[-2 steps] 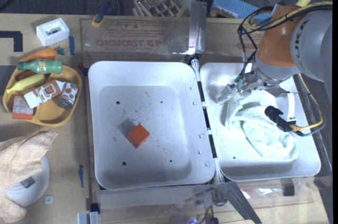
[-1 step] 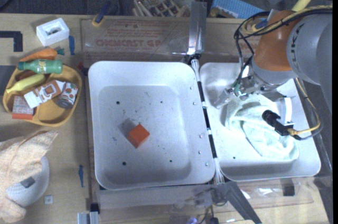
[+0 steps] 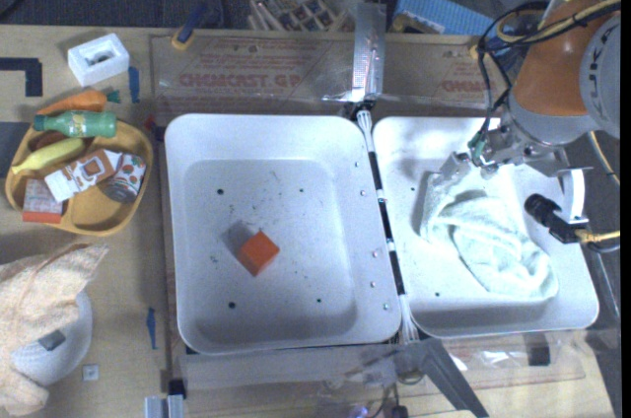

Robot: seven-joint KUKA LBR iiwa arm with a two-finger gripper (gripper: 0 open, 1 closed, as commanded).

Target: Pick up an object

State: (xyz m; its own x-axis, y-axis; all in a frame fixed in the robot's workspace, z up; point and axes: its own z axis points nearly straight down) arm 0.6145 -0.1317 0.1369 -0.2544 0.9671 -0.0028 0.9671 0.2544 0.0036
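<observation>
Bench [image 3: 99,51] cluttered, two white bins side by side | left bin [image 3: 197,150] has an orange cube [image 3: 260,251] near its middle | right bin [image 3: 572,308] holds a crumpled pale cloth [image 3: 493,239] | gripper [image 3: 483,155] above the cloth's upper edge, grip unreadable

Light: even, fairly bright overhead; top of frame darker.
Glare: bin [image 3: 264,135] rims washed near white; cloth [image 3: 493,243] pale, folds faint.
Shadows: short soft one at upper left of block [image 3: 259,252].
Sharpness: soft overall, fine detail grainy; arm [image 3: 567,61] at right edge slightly blurred.
Colour: cool cast in bins.
</observation>
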